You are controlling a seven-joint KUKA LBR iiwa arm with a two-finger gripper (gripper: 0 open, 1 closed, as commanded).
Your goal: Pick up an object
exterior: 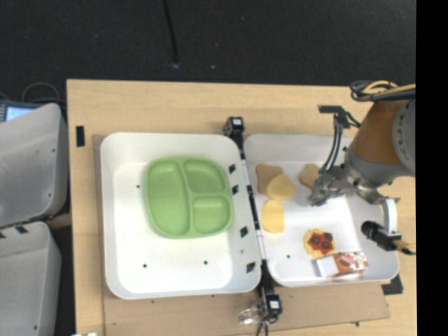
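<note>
The right bin [301, 275] holds several toy food pieces: a tan slice [265, 174] with a yellow piece [282, 186] overlapping it, a yellow oval [272, 216], a small pizza slice with red dots [319, 242], a red and white packet [342, 263], and a tan piece [309, 176] near the gripper. My gripper [320, 193] is low in the right bin, just below and right of that tan piece. Nothing shows between its fingers.
The left bin [126, 271] carries a green divided plate [188, 197]. Black clips [234, 125] sit along the seam between the bins. The grey and orange arm [378, 142] reaches in over the right bin's right side.
</note>
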